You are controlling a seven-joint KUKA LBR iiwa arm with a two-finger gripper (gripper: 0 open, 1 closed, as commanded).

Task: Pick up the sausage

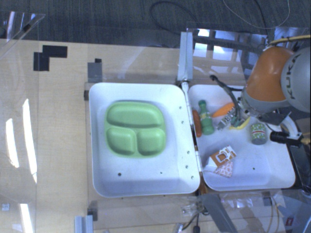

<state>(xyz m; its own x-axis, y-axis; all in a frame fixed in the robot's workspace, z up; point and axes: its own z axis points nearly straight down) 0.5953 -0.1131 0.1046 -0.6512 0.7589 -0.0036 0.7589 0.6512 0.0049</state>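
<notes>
The sausage (196, 122), reddish-brown and slim, lies along the left wall of the right bin (252, 176). A green bottle (206, 118) lies right beside it. My gripper (230, 119) hangs low over the upper middle of that bin, to the right of the bottle and apart from the sausage. An orange carrot-like piece (223, 110) sits just above the gripper's tip. The arm's orange band (266, 76) and grey wrist cover the bin's upper right corner.
A small can (258, 133) stands right of the gripper. A white and orange packet (223, 160) lies toward the bin's front. The left bin (102, 178) holds a green divided plate (135, 128). A metal post (184, 57) stands between the bins at the back.
</notes>
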